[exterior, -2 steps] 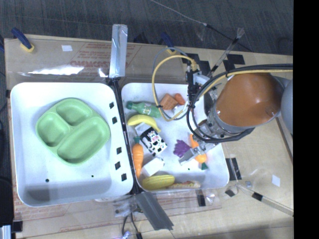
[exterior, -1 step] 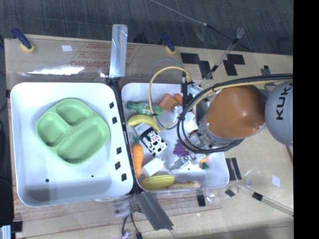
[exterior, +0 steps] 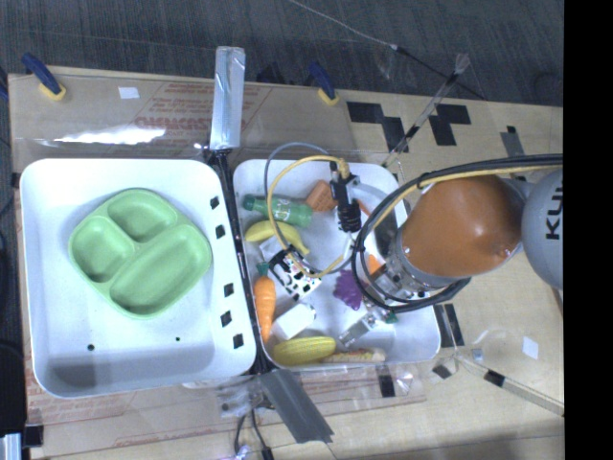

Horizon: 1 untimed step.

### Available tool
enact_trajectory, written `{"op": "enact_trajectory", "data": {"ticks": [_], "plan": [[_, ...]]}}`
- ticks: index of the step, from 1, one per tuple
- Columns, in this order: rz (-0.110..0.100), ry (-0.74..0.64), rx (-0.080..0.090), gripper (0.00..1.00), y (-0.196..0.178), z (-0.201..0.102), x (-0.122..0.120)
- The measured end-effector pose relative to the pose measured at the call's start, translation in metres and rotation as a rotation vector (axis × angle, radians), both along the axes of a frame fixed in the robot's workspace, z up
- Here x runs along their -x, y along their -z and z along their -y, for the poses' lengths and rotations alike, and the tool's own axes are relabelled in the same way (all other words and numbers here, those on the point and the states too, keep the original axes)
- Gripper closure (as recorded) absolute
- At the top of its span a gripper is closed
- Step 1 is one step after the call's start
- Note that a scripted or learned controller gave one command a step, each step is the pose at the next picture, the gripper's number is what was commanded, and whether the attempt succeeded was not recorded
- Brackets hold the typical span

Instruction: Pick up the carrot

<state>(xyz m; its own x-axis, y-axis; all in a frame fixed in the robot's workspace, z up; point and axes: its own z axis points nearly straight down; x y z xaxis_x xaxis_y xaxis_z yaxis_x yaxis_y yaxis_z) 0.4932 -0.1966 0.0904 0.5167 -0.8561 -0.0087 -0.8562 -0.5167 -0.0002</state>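
Two shallow white plastic bins on bench. Left bin (exterior: 57,257): one green three-compartment plate (exterior: 140,249), smooth. Right bin (exterior: 421,345): one tapered orange carrot (exterior: 264,304) by the left wall, near the front; two yellow bananas, one green bottle (exterior: 276,209). Hand hidden under orange wrist band (exterior: 464,223); its state can't be told.

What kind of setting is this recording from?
Probably a robotics lab bench for pick-and-place trials: two white bins taped down, toy food such as a carrot, and a divided green plate.
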Motion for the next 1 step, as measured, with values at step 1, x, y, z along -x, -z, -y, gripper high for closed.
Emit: {"op": "enact_trajectory", "data": {"ticks": [1], "plan": [[0.005, -0.357, 0.004, 0.0, -0.0458, 0.0011, -0.0041]]}}
